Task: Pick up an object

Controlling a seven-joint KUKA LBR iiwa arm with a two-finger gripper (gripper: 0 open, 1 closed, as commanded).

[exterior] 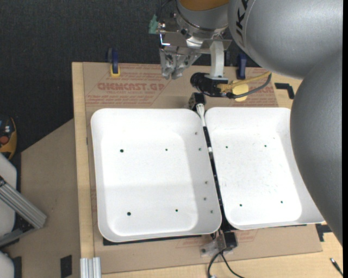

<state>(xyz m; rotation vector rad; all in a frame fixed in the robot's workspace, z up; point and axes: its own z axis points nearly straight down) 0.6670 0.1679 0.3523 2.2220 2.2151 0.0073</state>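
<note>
Your gripper [174, 69] hangs at the far side of the bench, over the brown board [136, 89] and just beyond the far rim of the left bin [98, 163]. It is nearer that bin's far right corner than its left. At this slant you cannot tell whether the gripper is spread or pressed together, so take no grasp as read. As for the object, you cannot tell from this view where it lies.

The arm [321, 108] comes in from the right. It is a broad grey mass that covers the right bin's [255, 220] right edge and far right corner. The orange band [201, 4] sits at the top of the view, straight above the gripper.

The 2 white bins lie side by side on the board, nearly touching, with a thin black strip [211, 157] running along the gap between them. Each bin's floor shows 4 small dark dots set in a rough square. A soft shadow lies over the far half of the left bin's floor, while the near half is brighter.

The board carries red lettering along its far edge. 2 blue clamps grip that edge, 1 [114, 59] to the left of the gripper and 1 [242, 66] to its right. A black cable [220, 260] trails off the near edge below the gap. A metal rail [22, 205] lies at the lower left, off the board.
</note>
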